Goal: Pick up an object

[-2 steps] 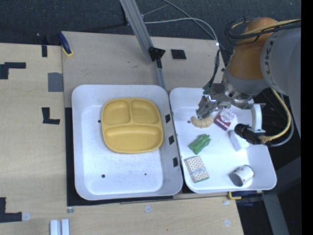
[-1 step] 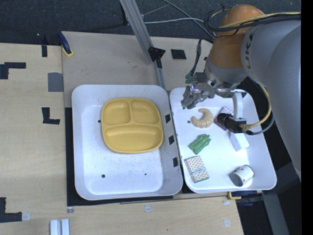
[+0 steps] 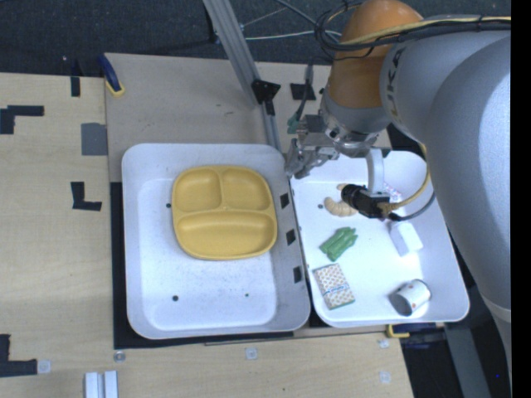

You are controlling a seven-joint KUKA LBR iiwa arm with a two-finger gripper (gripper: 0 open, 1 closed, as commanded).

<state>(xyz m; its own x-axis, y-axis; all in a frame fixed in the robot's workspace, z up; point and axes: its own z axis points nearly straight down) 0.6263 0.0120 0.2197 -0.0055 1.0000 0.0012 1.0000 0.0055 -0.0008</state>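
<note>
- The claw (image 3: 309, 157) hangs at the far left corner of the right bin (image 3: 440, 301); whether it is spread or pinching cannot be told.
- At 5 o'clock from the claw lie a beige piece (image 3: 337, 206), a green toy (image 3: 339, 242) and a patterned card packet (image 3: 333, 285).
- A small cup (image 3: 410, 297) lies tipped at the bin's 5 o'clock corner.
- A yellow divided plate (image 3: 224, 212) sits in the left bin (image 3: 153, 305).

Matt yellow plastic tray (image 3: 224, 212); smooth white bins (image 3: 149, 222).
</note>
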